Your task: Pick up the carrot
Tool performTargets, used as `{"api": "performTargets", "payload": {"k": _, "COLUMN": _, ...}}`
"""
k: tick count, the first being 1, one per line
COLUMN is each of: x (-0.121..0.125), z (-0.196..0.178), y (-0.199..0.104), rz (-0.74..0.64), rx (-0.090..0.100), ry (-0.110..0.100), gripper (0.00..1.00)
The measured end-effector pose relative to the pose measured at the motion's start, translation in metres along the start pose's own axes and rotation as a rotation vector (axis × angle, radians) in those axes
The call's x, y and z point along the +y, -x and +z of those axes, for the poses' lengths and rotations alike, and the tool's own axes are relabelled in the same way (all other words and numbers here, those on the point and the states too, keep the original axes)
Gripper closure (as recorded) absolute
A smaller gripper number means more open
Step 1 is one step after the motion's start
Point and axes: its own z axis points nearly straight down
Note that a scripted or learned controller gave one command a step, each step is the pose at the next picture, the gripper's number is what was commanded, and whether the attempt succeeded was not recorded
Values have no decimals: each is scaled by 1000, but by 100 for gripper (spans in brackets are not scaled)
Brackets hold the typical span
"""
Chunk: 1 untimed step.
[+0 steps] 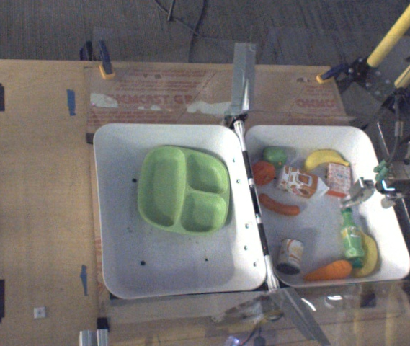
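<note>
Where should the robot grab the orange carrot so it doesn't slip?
Probably across the carrot's thick middle, coming straight down from above. It lies flat, near the bin's front wall, with a banana touching its right end, so its long sides are freest.

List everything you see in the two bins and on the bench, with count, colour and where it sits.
divided plate: one, green, middle of the left bin
carrot: one, orange, near edge of the right bin
bananas: two, yellow, one at the far side, one by the carrot
bottle: one, green, beside the near banana
can: one, silver, left of the carrot
sausage: one, red, near the divider
tomato: one, red, far left corner
green vegetable: one, beside the tomato
small cartons: two, white and orange
pincer: one, grey metal, over the right bin's right side
</note>
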Motion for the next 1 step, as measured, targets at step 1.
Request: {"api": "performTargets", "payload": {"k": 1, "x": -7, "z": -21, "y": -18, "rz": 19, "rx": -2, "ry": 3, "gripper": 0}}
